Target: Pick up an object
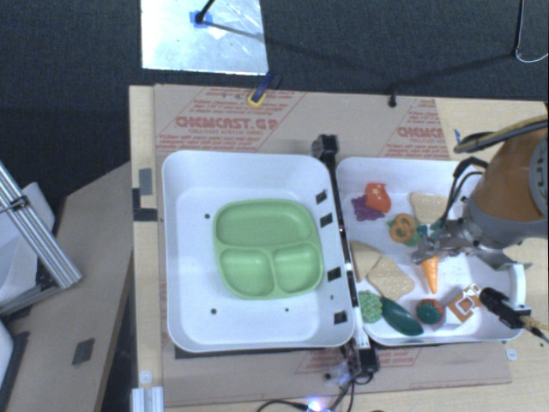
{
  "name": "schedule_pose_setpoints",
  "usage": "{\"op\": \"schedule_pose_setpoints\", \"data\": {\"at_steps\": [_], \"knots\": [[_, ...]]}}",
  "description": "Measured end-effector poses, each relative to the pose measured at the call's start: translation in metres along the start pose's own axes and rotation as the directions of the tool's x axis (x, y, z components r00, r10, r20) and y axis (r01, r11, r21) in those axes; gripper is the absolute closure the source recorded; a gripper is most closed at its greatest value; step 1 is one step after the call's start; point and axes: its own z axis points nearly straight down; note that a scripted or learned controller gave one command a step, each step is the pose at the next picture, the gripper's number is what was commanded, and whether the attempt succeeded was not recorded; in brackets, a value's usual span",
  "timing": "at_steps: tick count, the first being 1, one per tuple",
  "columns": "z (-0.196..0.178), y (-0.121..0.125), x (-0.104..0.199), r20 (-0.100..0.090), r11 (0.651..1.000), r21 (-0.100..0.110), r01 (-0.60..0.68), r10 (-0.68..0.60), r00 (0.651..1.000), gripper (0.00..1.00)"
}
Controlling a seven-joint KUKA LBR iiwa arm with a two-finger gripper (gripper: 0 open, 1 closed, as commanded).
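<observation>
Lying in the right bin [360, 178], toy carrot [430, 273], long axis near-vertical in view, tip toward the near rim, directly beneath gripper [436, 245]; finger opening cannot be told.

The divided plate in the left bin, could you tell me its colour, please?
Light green, plain; the camera view shows the divided plate clearly.

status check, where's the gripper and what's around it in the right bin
Gripper low in the right bin, nothing seen held. Orange carrot just below it, round orange toy to its left. Green tray sits alone in the left bin.
</observation>
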Motion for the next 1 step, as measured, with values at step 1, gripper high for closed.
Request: {"op": "schedule_pose_setpoints", "data": {"at_steps": [1], "knots": [[-0.0452, 0.0007, 0.0061, 0.001, 1.0, -0.002, 0.003, -0.003, 1.0, 1.0]]}}
